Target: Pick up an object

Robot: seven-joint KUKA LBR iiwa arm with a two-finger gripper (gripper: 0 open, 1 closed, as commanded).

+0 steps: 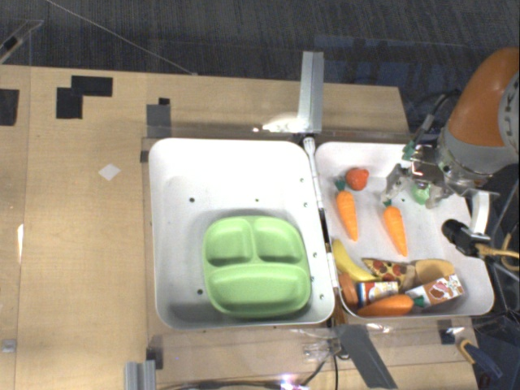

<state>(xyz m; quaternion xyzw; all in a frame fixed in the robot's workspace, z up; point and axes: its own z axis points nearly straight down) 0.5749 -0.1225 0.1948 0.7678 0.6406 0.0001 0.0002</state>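
Note:
The right bin (486, 299) holds several toy foods. A small red fruit (356, 177) and an orange carrot (348, 214) lie near its left wall. A second carrot (396, 230) lies in the middle. A yellow banana (345, 260), a pizza slice (388, 265), a small bottle (383, 288), an orange sausage-like piece (386, 305) and a printed carton (436, 288) crowd the front. My gripper (413, 182) hangs over the bin's back right part, just above the second carrot's top end. A small green piece (422, 192) shows beside it.
The left bin (175, 185) holds a green divided plate (257, 265) toward its front. A metal post (312, 96) stands behind the wall between the bins. The arm's orange band (481, 108) and black cables (465, 236) overhang the right bin's right side.

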